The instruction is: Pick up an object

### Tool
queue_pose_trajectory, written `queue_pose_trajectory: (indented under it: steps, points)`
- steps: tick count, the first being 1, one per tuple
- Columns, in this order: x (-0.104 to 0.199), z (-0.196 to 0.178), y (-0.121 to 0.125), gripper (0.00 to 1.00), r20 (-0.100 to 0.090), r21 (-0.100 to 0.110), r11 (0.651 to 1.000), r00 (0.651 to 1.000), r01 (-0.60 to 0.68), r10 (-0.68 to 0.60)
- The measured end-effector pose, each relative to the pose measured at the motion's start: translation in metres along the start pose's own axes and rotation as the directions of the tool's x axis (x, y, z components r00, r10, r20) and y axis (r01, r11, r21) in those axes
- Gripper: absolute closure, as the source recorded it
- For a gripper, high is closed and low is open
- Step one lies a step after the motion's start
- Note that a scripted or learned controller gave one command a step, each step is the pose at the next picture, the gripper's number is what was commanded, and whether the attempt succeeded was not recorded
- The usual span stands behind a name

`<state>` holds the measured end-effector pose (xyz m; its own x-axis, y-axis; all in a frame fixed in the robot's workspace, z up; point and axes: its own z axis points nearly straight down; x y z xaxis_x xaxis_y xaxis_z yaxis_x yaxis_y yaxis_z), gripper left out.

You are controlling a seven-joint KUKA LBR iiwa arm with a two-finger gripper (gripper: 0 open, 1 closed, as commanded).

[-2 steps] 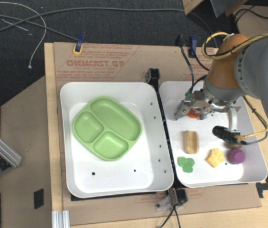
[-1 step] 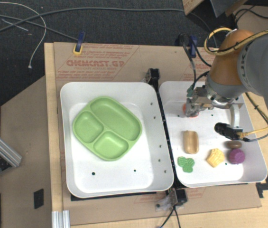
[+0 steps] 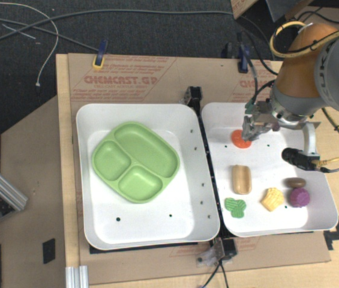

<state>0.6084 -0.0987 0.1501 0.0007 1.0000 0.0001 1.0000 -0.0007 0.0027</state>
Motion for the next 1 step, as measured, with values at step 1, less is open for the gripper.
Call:
queue_pose_trajectory:
  steps: [1]
  points:
    - [-0.0012,-0.0438,0.0037,1.00,0.001,-0.003,1.000,1.000,0.002,-0.002]
